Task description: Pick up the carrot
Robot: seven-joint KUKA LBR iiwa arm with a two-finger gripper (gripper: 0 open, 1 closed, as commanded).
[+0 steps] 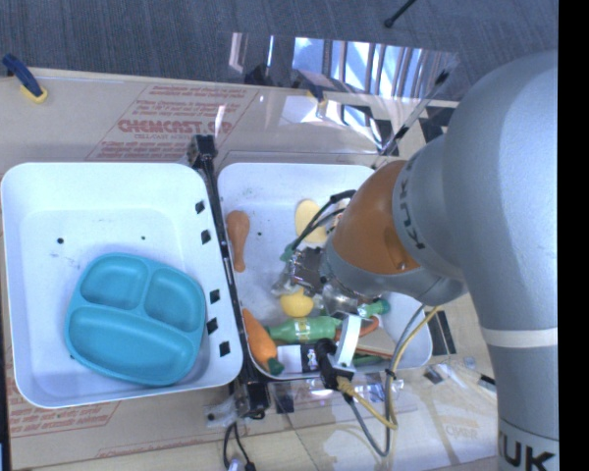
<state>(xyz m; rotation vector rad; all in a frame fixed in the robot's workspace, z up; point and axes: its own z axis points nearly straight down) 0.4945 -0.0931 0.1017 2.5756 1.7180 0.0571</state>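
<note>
The carrot (258,339), orange and stubby, lies along the front left wall of the right bin (265,180), its tip pointing to the bin's front corner. My gripper (296,271) hangs low over the middle of the same bin, just above a small yellow lemon-like piece (296,305). It is up and to the right of the carrot, and apart from it. The wrist and the orange band (373,234) hide the bin's right half.
A green bottle-shaped toy (312,330) lies beside the carrot. A tan drumstick (238,235) lies near the left wall and a pale yellow piece (309,216) farther back. The left bin (20,292) holds a blue divided plate (137,317). Cables (368,410) trail past the front edge.
</note>
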